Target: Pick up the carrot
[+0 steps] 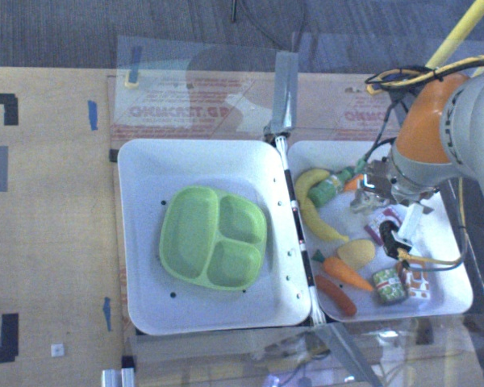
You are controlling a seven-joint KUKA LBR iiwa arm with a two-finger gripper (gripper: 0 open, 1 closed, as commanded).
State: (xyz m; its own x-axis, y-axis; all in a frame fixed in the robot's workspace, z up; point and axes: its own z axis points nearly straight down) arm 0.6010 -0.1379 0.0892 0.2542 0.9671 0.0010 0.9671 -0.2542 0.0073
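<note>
Two white bins sit on the desk: the left bin (137, 168) carries a green divided plate (213, 237). In the right bin (460, 293), past the banana (315, 208), the carrot (348, 273) lies aslant near the front wall, between a potato (356, 253) and a red sausage (336, 294). It is probably light, stiff and smooth; gripping across its thicker middle seems safest. The pincer (371, 200) hangs farther back; whether it is released or clenched cannot be told.

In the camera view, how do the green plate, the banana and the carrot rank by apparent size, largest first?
1. green plate
2. banana
3. carrot

All lie at similar distance from the camera, so the order seems safe.
</note>
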